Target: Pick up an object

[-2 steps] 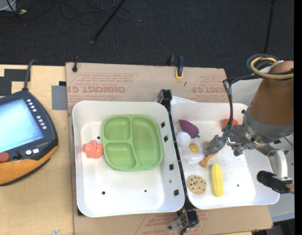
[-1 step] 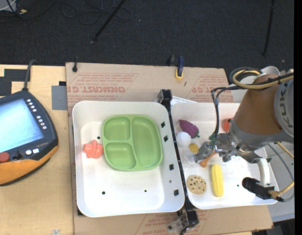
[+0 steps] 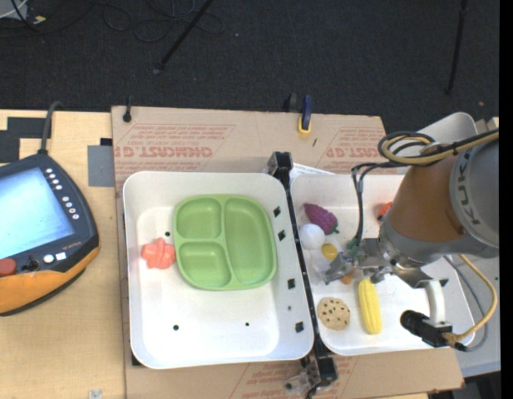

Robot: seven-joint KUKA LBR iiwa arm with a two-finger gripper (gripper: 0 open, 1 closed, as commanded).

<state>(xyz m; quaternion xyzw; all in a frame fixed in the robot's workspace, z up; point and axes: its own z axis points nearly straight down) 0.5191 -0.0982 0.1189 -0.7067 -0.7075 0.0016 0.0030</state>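
The jaws are lowered beside the corn (image 3: 369, 304), but whether they are open cannot be told.

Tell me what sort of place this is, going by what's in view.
Most likely a robotics lab bench set up for picking trials. A KUKA arm reaches over two white bins of toy food, a teach pendant sits beside them, and loose cables lie on the dark floor behind.
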